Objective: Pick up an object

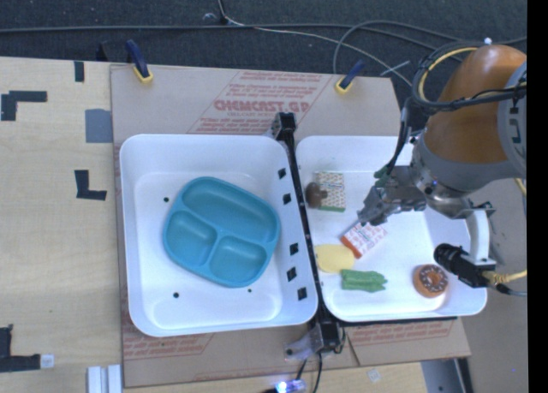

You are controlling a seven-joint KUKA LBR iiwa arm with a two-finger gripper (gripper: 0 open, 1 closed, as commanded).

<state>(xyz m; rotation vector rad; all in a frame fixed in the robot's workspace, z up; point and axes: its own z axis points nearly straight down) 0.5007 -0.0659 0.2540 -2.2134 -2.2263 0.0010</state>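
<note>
**My gripper stands over the red and white packet in the right bin**

I go from left to right. The left bin [137, 211] holds one thing, a blue divided plate [221, 230] with three compartments, lying a little turned, and nothing lies in its compartments. Between the two bins runs a black divider [295, 229].

The right bin [402, 301] holds the small things. Near the divider there is a small pale packet with a brown piece [326, 192] beside it. Lower there is a yellow flat piece [334, 257], and just below it a green piece [363, 280] like a vegetable toy. Between them and my hand lies the red and white packet [363, 239], tilted, its upper end under my fingers. At the right, near the bin's corner, lies a donut toy [430, 281].

My gripper [381, 209] is low above the upper end of this packet. I cannot tell if my fingers are wide or narrow, because they are dark and small against the arm, and I do not see the packet between them, so I do not say that I hold it.

To do this step well, I judge that I must come straight down on the packet, with the fingers across its short side, not along it. The packet is flat, so it may slip out; I should go nearly to the floor of the bin before I close. The yellow piece is just beside it, so I should keep away from that
</note>
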